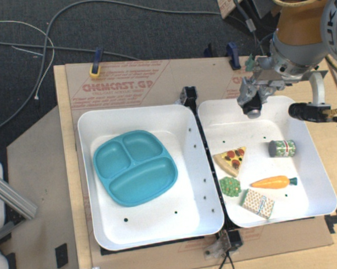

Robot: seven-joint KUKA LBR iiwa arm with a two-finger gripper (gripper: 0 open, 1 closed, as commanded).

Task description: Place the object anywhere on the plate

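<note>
Hovering high at one o'clock over the right bin (319, 165): pincer (252, 108), gap impossible to judge. Waiting below: pizza slice (232, 159), carrot (272, 182), can (282, 148), broccoli (230, 186), wafer (257, 203). Ready at nine o'clock, alone for easy dropping: blue divided plate (135, 167).

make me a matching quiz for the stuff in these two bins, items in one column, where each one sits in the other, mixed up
Items:
1. blue plate
2. pizza slice
3. carrot
4. green can

Places:
A. right bin, beside the divider between the bins
B. left bin
C. right bin, toward its far-right side, beyond the carrot
D. right bin, just nearer than the can

Pairs: 1-B, 2-A, 3-D, 4-C
</note>
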